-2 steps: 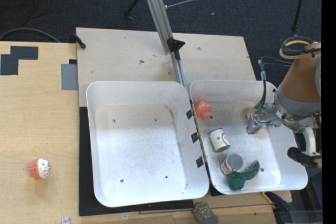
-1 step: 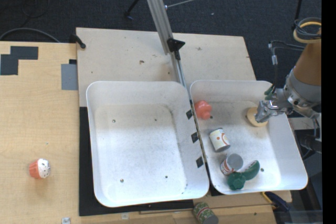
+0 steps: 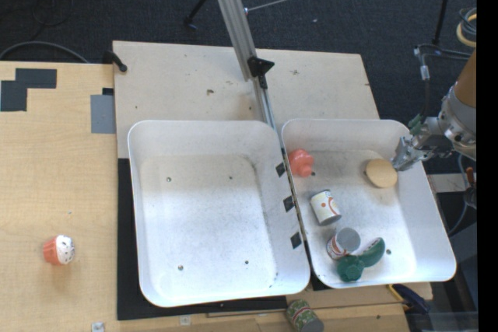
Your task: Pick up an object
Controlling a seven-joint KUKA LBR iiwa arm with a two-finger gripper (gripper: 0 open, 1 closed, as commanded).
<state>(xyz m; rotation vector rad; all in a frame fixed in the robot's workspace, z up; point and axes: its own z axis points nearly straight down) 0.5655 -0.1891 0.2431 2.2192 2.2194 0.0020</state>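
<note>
Arm cut off at right edge, mostly out of frame. Claw small and blurred, finger spacing unreadable. Silver can partly covered by green toy. Dark object at bottom edge cut off, unidentifiable.

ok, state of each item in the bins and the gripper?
Tan rounded lump: resting in the right bin, beside the gripper.
Salmon-pink object: by the bin's left wall.
White can: on its side.
Red-and-white can: tipped, touching the green toy.
Gripper: above the bin's right rim, holding nothing visible.
</note>
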